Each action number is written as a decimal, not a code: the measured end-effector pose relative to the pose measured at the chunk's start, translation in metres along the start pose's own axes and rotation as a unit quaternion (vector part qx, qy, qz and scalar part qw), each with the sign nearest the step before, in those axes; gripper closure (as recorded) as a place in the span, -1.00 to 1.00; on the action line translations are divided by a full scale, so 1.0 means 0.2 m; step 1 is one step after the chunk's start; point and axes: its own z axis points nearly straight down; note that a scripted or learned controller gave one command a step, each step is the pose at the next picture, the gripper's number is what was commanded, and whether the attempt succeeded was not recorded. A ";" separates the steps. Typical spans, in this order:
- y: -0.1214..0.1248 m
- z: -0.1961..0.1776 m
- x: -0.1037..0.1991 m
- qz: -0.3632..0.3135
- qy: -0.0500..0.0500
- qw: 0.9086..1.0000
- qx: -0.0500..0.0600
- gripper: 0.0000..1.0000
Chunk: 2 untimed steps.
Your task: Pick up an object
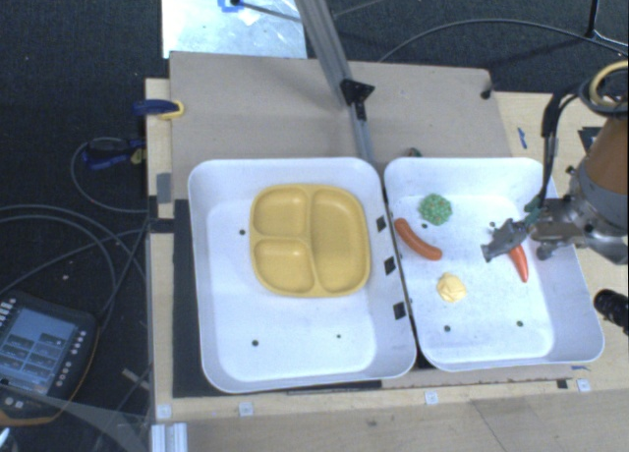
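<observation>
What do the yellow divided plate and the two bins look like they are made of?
The yellow divided plate looks like molded plastic: one uniform colour, rounded compartment walls, a soft sheen. The left bin and right bin also look like plastic, smooth and matte white with rounded corners and raised lips, though painted metal cannot be ruled out from this view.

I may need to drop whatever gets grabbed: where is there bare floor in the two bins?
Left white bin: bare along the near side, below the yellow three-compartment plate. Right white bin: bare at the near end, past the pale yellow lump. Crowded mid-bin: green ball, orange sausage, red chilli, claw.
</observation>
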 end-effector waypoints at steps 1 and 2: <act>0.00 0.00 0.00 0.001 0.000 1.000 0.000 -1.00; -0.02 0.23 -0.04 0.002 0.000 1.000 0.002 -1.00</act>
